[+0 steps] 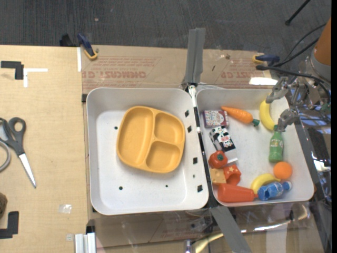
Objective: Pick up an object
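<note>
The right bin (pixel 247 144) holds several small objects: an orange carrot (pixel 238 114), a yellow banana (pixel 266 115), a green bottle (pixel 276 146), an orange (pixel 283 170), a blue bottle (pixel 274 190) and a red tomato (pixel 218 159). My gripper (pixel 279 107) hangs over the bin's far right corner, just right of the banana and above the green bottle. Its two grey fingers (pixel 275 93) stand apart, open, with nothing between them.
The left bin (pixel 102 157) holds a yellow divided plate (pixel 151 139). Two printed packets (pixel 218 128), a second banana (pixel 263 181) and a red-orange piece (pixel 234 193) also lie in the right bin. Scissors (pixel 18 146) lie on the bench at far left. Cables crowd the right side.
</note>
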